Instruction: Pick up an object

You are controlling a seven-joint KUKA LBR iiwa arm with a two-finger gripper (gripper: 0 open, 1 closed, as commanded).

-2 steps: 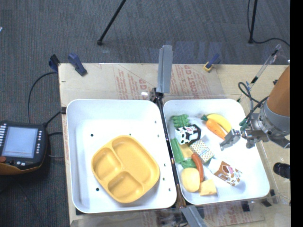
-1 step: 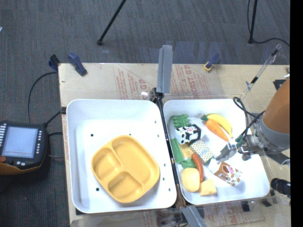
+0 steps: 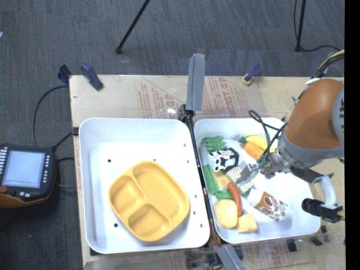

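Observation:
My gripper (image 3: 246, 177) reaches from the right into the middle of the right bin (image 3: 304, 221), among a heap of toy food. Just left of its tip lies a black-and-white cow-patterned toy (image 3: 225, 160). A green leafy piece (image 3: 214, 144) sits above that. An orange and yellow piece (image 3: 256, 146) lies at the bin's back. Below the gripper are a red sausage (image 3: 234, 198), a pale yellow potato (image 3: 226, 213), a cheese wedge (image 3: 247, 224) and a small brown-and-white carton (image 3: 271, 206). A green bean (image 3: 208, 178) lies along the left wall.
The left bin (image 3: 98, 151) holds a yellow divided plate (image 3: 149, 200). A grey upright post (image 3: 196, 86) stands behind the seam between the bins. The arm's orange band (image 3: 315, 117) hangs over the right bin's far right side. A control pendant (image 3: 25, 173) lies on the floor at left.

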